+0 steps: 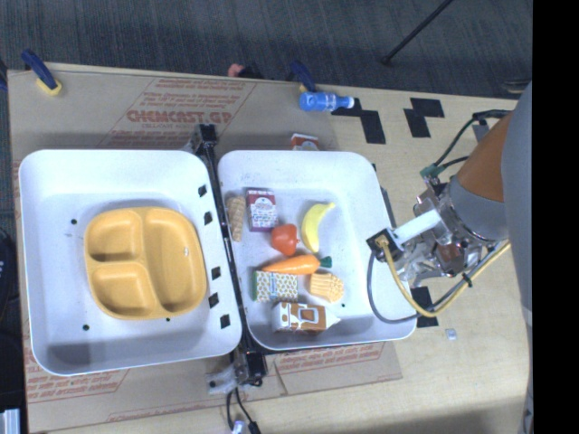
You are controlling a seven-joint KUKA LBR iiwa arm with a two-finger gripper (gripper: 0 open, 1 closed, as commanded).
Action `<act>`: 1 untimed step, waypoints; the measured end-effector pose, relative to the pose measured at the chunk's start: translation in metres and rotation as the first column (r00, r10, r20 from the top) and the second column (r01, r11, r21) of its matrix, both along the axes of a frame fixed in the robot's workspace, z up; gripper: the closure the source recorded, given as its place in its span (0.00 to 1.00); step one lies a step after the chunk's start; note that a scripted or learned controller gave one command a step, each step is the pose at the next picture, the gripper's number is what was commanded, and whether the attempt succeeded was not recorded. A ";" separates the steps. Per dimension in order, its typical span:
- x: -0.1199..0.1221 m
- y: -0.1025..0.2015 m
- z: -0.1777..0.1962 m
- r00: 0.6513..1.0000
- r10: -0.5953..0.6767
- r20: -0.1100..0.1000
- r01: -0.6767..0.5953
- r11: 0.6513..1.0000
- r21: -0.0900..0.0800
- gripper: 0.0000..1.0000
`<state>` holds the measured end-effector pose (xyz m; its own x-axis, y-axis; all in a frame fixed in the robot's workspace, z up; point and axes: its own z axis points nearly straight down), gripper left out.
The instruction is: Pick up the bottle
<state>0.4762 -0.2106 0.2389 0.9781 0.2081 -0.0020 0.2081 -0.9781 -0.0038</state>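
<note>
**Bottle outside the bins, arm off to the right**

The bottle [324, 102] lies on the bench beyond the right bin's [362, 165] far rim, on open cardboard. That bin is crowded: banana [315, 224], carrot [289, 265], carton [304, 317]. The left bin [45, 242] holds a yellow tray [145, 260]. The gripper [425, 265] hangs just past the right bin's right wall, wrist tilted; whether its jaws are parted, I cannot tell.

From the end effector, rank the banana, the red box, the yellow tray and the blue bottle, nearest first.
Judged in the camera view, from the end effector beside the right bin:
1. Banana, in the right bin's middle.
2. Red box, on that bin's left side.
3. Blue bottle, on the bench above the bins.
4. Yellow tray, in the left bin.
</note>
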 end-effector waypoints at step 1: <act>0.000 0.000 -0.002 1.000 0.000 -0.002 0.000 1.000 0.002 1.00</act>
